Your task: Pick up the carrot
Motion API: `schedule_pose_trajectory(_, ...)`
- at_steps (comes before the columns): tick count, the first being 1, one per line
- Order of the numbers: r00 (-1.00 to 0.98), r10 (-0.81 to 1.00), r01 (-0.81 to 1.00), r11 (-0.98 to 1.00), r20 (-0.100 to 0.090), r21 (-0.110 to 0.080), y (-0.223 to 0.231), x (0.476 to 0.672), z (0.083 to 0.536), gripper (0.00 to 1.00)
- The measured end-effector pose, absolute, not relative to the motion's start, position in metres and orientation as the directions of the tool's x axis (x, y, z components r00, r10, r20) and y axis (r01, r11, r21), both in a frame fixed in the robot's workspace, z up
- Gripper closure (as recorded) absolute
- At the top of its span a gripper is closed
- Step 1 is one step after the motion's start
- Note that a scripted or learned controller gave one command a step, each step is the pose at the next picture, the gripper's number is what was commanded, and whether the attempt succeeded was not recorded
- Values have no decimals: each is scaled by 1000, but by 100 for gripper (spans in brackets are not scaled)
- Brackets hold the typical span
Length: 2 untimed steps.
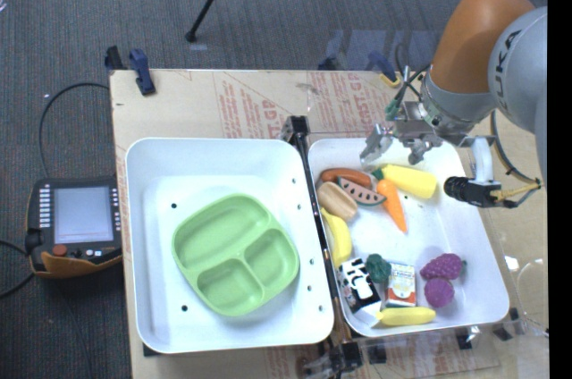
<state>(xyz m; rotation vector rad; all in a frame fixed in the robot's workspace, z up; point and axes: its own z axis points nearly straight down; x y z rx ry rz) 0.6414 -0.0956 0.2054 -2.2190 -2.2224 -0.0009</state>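
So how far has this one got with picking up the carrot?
Done: nothing visibly yet; the carrot lies in the right bin, among the toy food, beside the yellow corn and the watermelon slice.
In hand: the claw hangs above the bin's far end, near the corn, with nothing between its fingers.
Left: descend onto the carrot, grip, lift.

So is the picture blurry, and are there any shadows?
Camera view: a bit soft all over, though the carrot and green plate read clearly; even light, faint shadows inside the left bin; the gripper looks slightly fuzzy.
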Motion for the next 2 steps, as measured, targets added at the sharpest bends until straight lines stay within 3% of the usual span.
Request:
schedule_pose_trajectory(1,203,979,979,-203,0,-14,-162,588,107,0)
schedule_pose_trajectory(2,204,979,979,-204,4,-8,-161,591,120,100)
